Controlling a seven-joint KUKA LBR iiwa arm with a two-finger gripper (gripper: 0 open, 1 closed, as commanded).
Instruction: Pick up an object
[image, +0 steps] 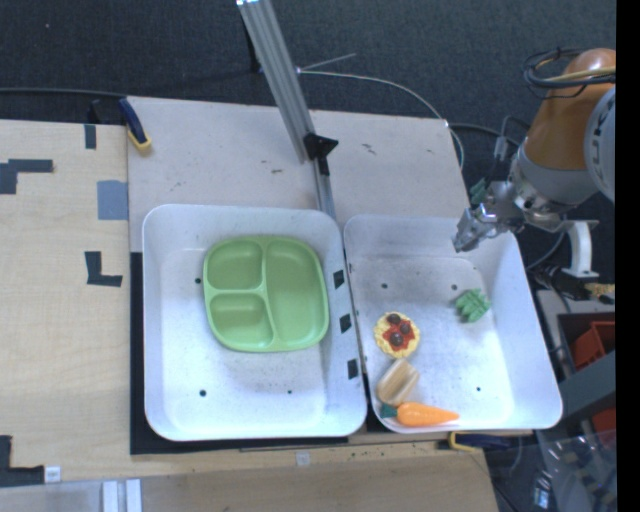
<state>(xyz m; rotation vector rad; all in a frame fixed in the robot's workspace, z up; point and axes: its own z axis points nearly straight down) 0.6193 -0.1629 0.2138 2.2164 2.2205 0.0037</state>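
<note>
The right bin (500, 400) holds a small green toy (470, 305), a round yellow tart with red and dark topping (397, 334), a tan bun-shaped piece (397, 381) and an orange carrot (428, 414). My gripper (468, 236) hangs over the bin's far right corner, above and a little behind the green toy, with nothing visible between its fingers. The grey arm with its orange band (570, 110) reaches in from the upper right.
The left bin (165, 300) holds a green divided plate (266, 293). A slanted metal rod (285, 80) runs down to the gap between the bins. A blue and yellow tool (134, 125) lies on the bench at the far left.
</note>
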